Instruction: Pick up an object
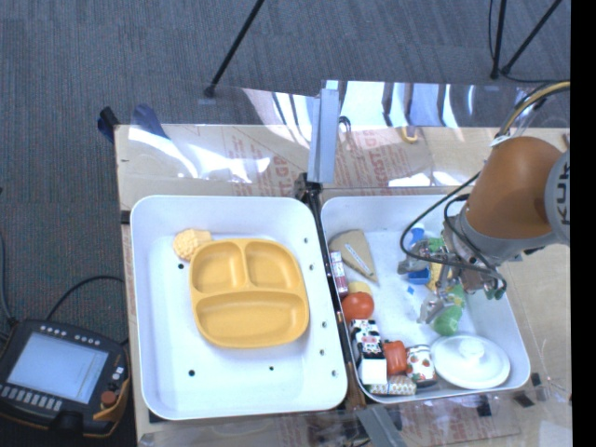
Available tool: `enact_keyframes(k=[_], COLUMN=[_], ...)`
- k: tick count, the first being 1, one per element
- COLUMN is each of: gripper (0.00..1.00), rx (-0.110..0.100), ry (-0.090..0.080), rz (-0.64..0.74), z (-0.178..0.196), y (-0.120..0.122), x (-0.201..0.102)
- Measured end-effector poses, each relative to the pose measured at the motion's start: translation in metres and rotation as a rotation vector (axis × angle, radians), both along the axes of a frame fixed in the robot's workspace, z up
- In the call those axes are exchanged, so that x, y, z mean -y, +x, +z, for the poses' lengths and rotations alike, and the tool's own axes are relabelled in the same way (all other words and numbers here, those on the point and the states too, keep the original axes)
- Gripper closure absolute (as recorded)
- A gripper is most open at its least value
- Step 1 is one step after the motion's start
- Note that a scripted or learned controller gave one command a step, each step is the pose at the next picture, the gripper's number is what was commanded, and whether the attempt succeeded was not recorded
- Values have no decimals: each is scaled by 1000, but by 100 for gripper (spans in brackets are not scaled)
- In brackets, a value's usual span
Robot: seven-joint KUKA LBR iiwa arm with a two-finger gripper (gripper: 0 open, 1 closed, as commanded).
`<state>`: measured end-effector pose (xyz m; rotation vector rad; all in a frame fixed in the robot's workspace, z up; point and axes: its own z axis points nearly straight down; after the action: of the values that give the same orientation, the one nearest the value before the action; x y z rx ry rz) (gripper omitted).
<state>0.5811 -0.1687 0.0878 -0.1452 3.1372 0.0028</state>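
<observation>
A small green plastic toy [448, 318] lies in the right white bin [518, 338], at the lower right of the frame; its long axis is unclear. The metal gripper [438, 303] hangs just above it, fingers too blurry to read. A round white lid [470, 360] sits just below. A yellow divided plate [249, 291] fills the left white bin [158, 343].

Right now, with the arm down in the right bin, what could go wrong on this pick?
1. The hand is low among crowded items: a green object sits right beside it and blue pieces are close by, so it may nudge them or grab more than one.
2. The white lidded dish lies just below; a sideways move could bump it.
</observation>
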Motion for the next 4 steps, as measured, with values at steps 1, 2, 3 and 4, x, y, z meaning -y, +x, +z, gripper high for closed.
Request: enact_keyframes(k=[1, 2, 3, 4], gripper=[100, 0, 0, 100], rx=[3, 2, -2, 2], ry=[0, 1, 1, 1], rz=[3, 3, -34, -28], z=[11, 10, -1, 10], y=[2, 1, -18, -16], x=[-1, -1, -3, -5])
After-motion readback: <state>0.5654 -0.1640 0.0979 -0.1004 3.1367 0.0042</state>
